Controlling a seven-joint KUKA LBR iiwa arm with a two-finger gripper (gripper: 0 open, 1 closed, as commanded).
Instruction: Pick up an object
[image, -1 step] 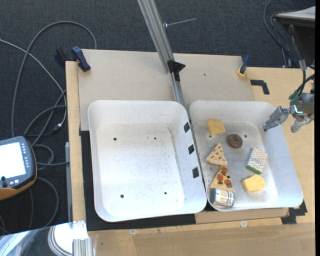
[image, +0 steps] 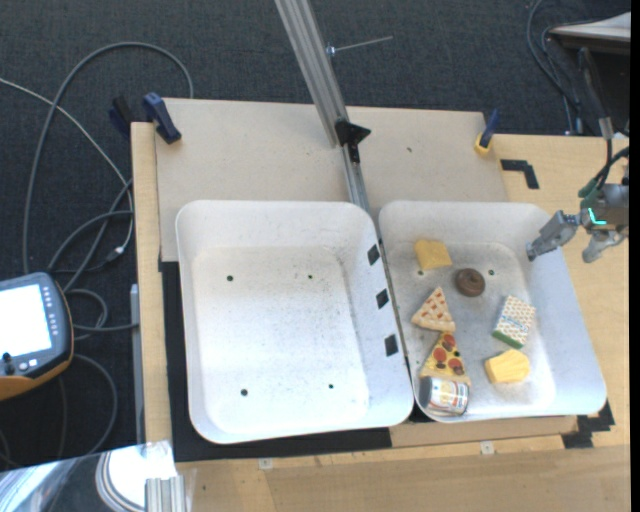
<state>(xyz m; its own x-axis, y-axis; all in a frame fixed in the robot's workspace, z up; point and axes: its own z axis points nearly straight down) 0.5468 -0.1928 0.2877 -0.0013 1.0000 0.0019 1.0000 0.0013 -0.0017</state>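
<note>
I see the gripper (image: 572, 240) spread and empty over the right bin's (image: 585, 345) far right rim. The objects lie apart mid-bin: donut (image: 470, 282), pizza slice (image: 434, 311), can (image: 444, 396). Descending here, I judge, risks striking the rim and closing on nothing.

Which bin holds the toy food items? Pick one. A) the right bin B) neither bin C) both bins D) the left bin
A: the pizza slices, the cheese wedge, the can and the brown disc all lie in the right bin; the left bin shows bare white floor.
</note>
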